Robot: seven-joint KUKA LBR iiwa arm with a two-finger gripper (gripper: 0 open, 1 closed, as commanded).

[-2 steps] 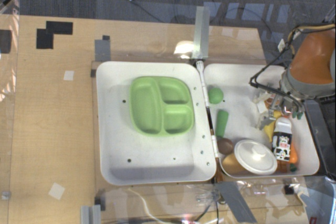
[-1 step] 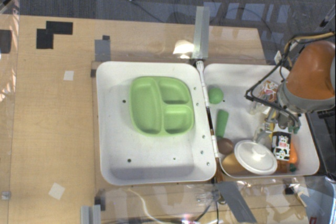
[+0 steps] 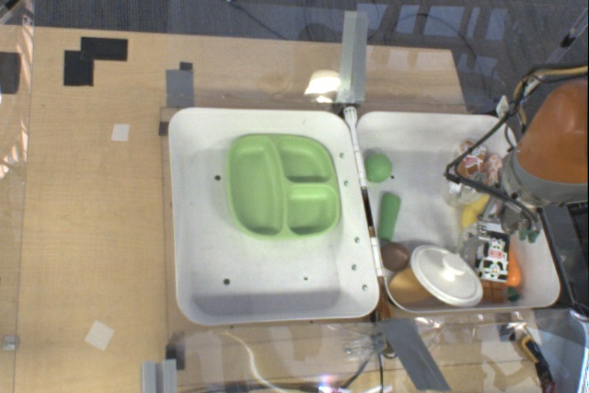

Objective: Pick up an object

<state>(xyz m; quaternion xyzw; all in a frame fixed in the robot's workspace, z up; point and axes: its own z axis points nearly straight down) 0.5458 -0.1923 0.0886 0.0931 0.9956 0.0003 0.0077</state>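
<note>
Arm [image 3: 552, 143] with orange band over the right bin [image 3: 419, 156], hand [image 3: 492, 255] low among the clutter.
The hand sits beside a white lid [image 3: 445, 275]; its opening I cannot tell. A green cylinder [image 3: 389, 214] and green ball [image 3: 377, 167] lie near the bin's left wall. A green divided plate [image 3: 282, 185] rests in the left bin [image 3: 198, 225].

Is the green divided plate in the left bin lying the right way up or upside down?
Right way up: the green divided plate shows three hollow compartments facing upward.
</note>
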